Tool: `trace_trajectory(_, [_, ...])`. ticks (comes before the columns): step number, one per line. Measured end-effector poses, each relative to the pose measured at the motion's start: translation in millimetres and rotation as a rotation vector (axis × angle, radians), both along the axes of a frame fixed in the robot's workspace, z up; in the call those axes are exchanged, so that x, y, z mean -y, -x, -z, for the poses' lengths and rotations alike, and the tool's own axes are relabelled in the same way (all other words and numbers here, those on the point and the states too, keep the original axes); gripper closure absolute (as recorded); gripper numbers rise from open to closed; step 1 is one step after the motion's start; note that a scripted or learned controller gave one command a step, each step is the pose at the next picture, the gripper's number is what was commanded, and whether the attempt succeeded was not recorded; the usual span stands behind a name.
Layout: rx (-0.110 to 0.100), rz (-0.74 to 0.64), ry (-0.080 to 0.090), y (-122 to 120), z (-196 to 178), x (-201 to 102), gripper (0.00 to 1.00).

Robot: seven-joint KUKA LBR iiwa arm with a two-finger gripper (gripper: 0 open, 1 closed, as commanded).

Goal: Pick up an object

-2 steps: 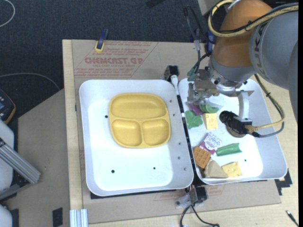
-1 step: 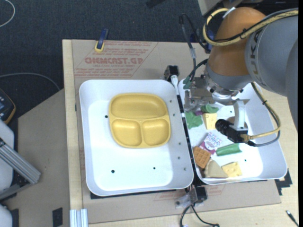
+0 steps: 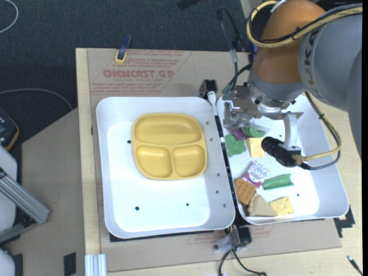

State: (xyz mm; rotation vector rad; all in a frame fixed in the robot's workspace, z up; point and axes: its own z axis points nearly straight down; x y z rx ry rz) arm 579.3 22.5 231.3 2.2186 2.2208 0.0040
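1. The right bin [image 3: 336,195] holds a cluster of small items along its left wall and toward its near edge.
2. The hand [image 3: 238,118] sits low over the far-left part of the right bin, close to the divide between the two bins.
3. A green item [image 3: 234,145] lies just beside the hand, on its near side, against the bin's left wall. A yellow piece [image 3: 255,147] lies just to the right of it.
4. Farther toward the near edge lie a pink-and-white packet [image 3: 258,171], a long green item [image 3: 278,181], a waffle-patterned piece [image 3: 245,191], a tan wedge [image 3: 261,206] and a pale yellow block [image 3: 281,205]. All are apart from the hand.
5. The arm [image 3: 333,50] enters from the right, with its orange band [image 3: 284,36] above the wrist and the wrist pointing down into the bin.
6. A black cable fitting [image 3: 280,151] hangs beside the wrist over the middle of the right bin.
7. Finger spacing: cannot be told, since the wrist body covers the fingers. No item is seen between them.
8. The left bin [image 3: 115,200] holds a yellow divided tray [image 3: 169,144] near its middle, toward the far edge, well apart from the hand.
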Motion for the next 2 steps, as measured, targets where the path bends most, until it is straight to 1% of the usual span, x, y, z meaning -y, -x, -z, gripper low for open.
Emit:
trace_trajectory(1, [-0.001,0.001,0.000,-1,-2,4,1.00])
trace_trajectory(2, [-0.005,0.001,0.001,-7,10,6,1.00])
